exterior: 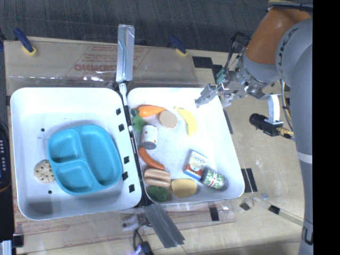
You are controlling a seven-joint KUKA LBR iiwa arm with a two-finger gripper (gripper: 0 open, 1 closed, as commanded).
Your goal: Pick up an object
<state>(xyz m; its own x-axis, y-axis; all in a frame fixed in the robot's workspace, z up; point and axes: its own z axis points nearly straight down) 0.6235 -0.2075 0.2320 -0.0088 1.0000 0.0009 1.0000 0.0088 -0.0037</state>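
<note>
The right bin (226, 142) holds several toy foods: a carrot (150, 110), a round tan slice (168, 119), a banana (187, 120), a small can (149, 136), a sausage (146, 157), a hot dog bun (156, 177), a green vegetable (159, 194), a yellow potato-like piece (184, 187), a small carton (195, 164) and a green can (214, 179). My gripper (208, 95) hangs over the bin's upper right corner, above and to the right of the banana. Nothing shows between its fingers.
The left bin (21, 142) holds a blue divided tray (84, 158) and a cookie (44, 171) beside it. A metal post (125, 52) stands behind the wall between the bins. Blue clamps (25, 41) sit on the bench's back edge.
</note>
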